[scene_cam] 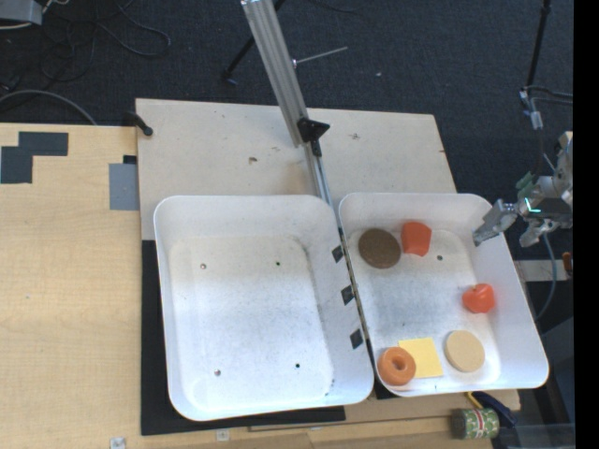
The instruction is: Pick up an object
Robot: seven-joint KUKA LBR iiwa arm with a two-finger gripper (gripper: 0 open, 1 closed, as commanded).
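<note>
the right bin (524, 340) holds a brown disc (380, 248), a yellow square (421, 355), a tan disc (464, 351), an orange ring (398, 367), an orange block (416, 238) and a small red piece (479, 297). the hand (505, 217) hovers at that bin's upper right rim, well apart from them; whether it is wide or narrow cannot be told.

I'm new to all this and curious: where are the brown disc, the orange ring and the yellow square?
brown disc (379, 248), camera view, centre of its top.
orange ring (398, 367), camera view, on its band.
yellow square (423, 354), camera view, middle of its face.
</note>
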